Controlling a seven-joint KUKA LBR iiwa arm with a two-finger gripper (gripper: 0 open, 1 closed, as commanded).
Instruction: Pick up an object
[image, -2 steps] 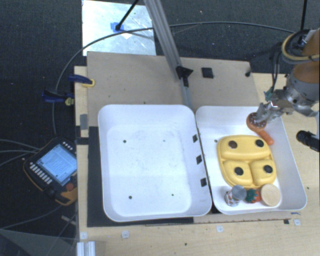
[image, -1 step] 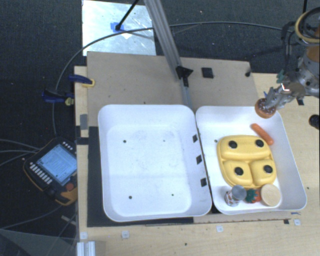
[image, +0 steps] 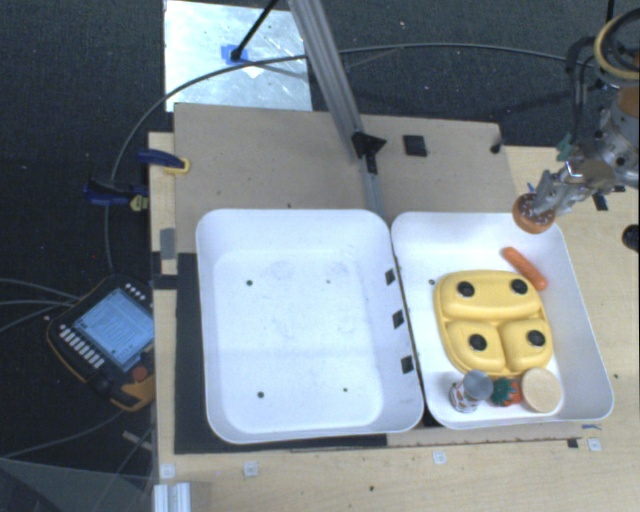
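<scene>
We find the gripper at the upper right of the frame, hanging just over the top edge of the right bin; at its tip sits a small round brown object, and it looks pinched between the fingers, though at this size we judge that rather than see it cleanly; the piece appears lifted clear of the bin floor, which would suit a pick already made.

Below it in the same bin lies an orange sausage-shaped piece, slanting along the upper right; just beneath that rests a yellow moulded tray with dark spots in its hollows, filling the bin's middle; along the lower edge cluster a small grey-capped item, a bit of red and green and a pale round disc, all close together, probably because the bin's shallow slope gathers loose things there.

The left bin sits touching the right one at the centre of the frame; a handheld pendant lies on the dark floor at the lower left, well apart from both.

If the hold is real, we think the risk is a slip, since the brown object is small and held at the very fingertips.
</scene>
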